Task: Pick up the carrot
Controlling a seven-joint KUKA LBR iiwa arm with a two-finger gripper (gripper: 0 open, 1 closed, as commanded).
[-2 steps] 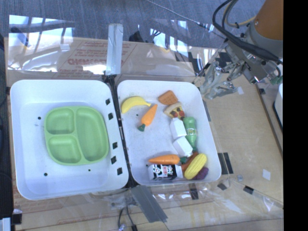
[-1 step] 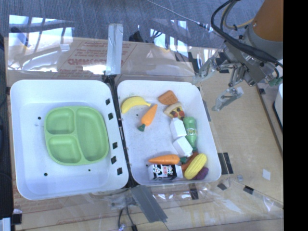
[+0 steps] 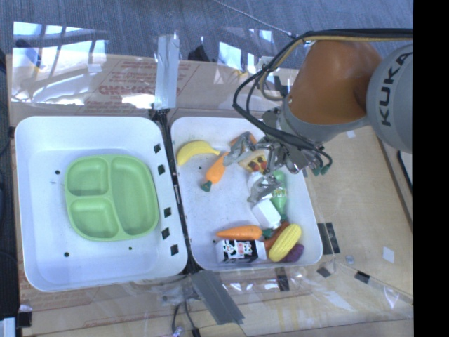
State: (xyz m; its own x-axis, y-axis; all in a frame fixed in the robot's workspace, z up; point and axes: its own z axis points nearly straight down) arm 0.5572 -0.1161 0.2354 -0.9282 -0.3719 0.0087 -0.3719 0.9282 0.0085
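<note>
One carrot (image 3: 215, 170) just left of end effector (image 3: 254, 166)

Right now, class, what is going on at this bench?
A grey and orange robot arm reaches over the right bin, which holds toy food. Its gripper hangs above the middle of the pile. Two toy carrots lie there: one beside the banana, another near the front by the corn cob. The left bin holds a green divided plate.

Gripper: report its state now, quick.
Gripper: over the right bin, among the toys; open or closed cannot be told. No carrot is seen between its fingers.
</note>
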